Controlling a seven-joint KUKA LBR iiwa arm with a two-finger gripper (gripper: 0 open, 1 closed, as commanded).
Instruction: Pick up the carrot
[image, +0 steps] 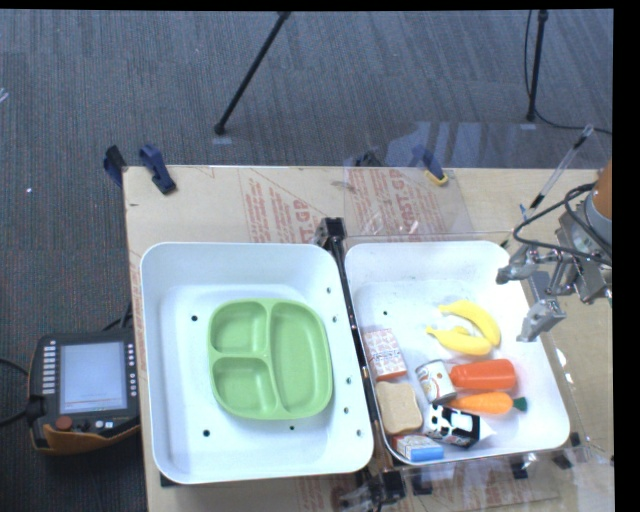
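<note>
A: Carrot (487, 403) located. Right-hand bin (400, 262), low in the pile, lying on its side. Taking the banana (468, 327) as landmark: carrot sits below it, with a stubby orange-red block (483, 375) in between, and that block is touching the carrot's upper flank.

B: Orientation?

A: Long axis runs roughly left to right. Green tuft end (519, 404) points away from the banana's side toward the bin's right wall. Narrow end points left, toward a black-and-white carton (452, 424) just beside it.

B: Handling?

A: Judgement only: looks like a moulded plastic toy. Light, stiff, smooth skin, likely a bit slick, tapered so it may squirt out of a pinch. Not fragile.

B: Where to grab?

A: Mid-body, at the thicker orange part, fingers closing across the short axis. Trouble is the block pressed against its upper side; one finger needs room there. The lower side, farther from the banana, looks freer.

B: Gripper (537, 322)?

A: Up and to the right of the banana, over the bin's right edge, well apart from the carrot. Holding nothing. One finger hangs down plainly; whether the claw is spread wide or pinched narrow, I cannot tell from this angle.

B: Other clutter?

A: A can (435, 379) and a bread slice (399, 406) lie left of the carrot, below the banana. Green tray (270, 358) alone in the left bin.
</note>
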